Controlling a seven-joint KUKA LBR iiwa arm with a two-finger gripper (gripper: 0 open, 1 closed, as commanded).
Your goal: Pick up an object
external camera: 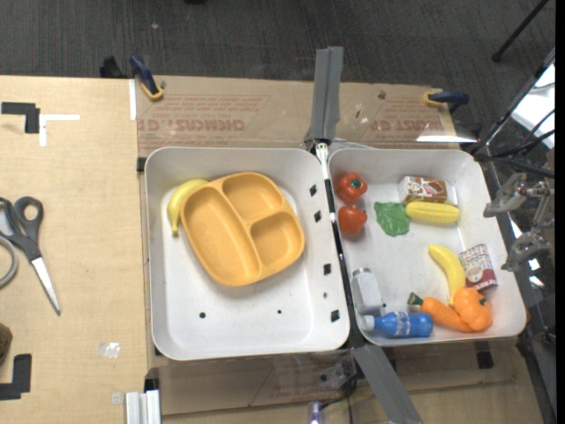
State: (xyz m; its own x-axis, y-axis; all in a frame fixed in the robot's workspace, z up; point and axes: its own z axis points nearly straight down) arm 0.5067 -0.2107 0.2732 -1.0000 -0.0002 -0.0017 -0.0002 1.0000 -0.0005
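1. Since the job is just grabbing any object, the candidates all sit in the right bin (484, 203): two tomatoes (351, 186) at the left wall, a green leafy piece (392, 218) beside a corn cob (432, 213), and a small snack box (425, 189) behind that.
2. Toward the front there's a banana (448, 268), a carrot (445, 314), an orange (470, 312), a little carton (478, 266) and a blue bottle (402, 325).
3. Over in the left bin (168, 307), a divided yellow plate (240, 227) lies partly over another banana (184, 200).
4. At the right edge, the gripper (523, 223) hangs just outside the right bin, touching nothing; honestly can't tell how it's set.
5. Scissors (32, 246) lie on the bench (71, 343), far left.
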